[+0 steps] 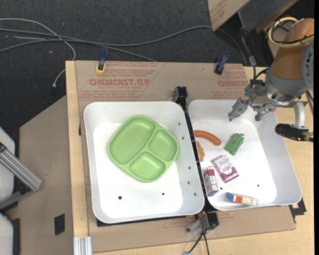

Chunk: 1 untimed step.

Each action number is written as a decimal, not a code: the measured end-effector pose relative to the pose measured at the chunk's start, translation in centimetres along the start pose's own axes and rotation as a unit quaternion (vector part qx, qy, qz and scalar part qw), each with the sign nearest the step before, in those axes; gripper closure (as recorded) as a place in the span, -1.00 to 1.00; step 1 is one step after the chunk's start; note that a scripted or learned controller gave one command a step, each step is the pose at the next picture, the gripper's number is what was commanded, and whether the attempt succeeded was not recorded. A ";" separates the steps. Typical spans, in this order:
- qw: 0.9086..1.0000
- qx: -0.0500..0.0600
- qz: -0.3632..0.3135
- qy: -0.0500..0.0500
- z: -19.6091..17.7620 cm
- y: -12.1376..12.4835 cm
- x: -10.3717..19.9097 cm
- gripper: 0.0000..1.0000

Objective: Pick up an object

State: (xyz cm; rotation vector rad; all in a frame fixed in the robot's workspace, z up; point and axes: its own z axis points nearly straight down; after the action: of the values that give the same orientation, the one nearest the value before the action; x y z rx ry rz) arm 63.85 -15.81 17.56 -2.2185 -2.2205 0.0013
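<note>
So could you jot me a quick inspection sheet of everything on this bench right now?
Surface: cardboard-covered bench bearing the left bin and right bin.
Job's things: in the right bin, an orange sausage, green toy, two small maroon packets, a marker-like tube.
Clutter: green divided plate in the left bin.
Grippers: gripper open, above the right bin's far edge, holding nothing.
Cables: grey cables on the dark floor.
Surroundings: blue clamps, cardboard box.
</note>
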 end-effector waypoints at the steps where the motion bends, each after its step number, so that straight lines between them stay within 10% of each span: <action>1: 1.000 0.003 0.001 0.000 6.1 -0.7 -0.3 -1.00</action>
State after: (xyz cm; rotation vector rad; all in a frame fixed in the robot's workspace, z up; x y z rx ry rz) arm 63.11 -16.08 11.47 -2.2167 -2.2160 0.0064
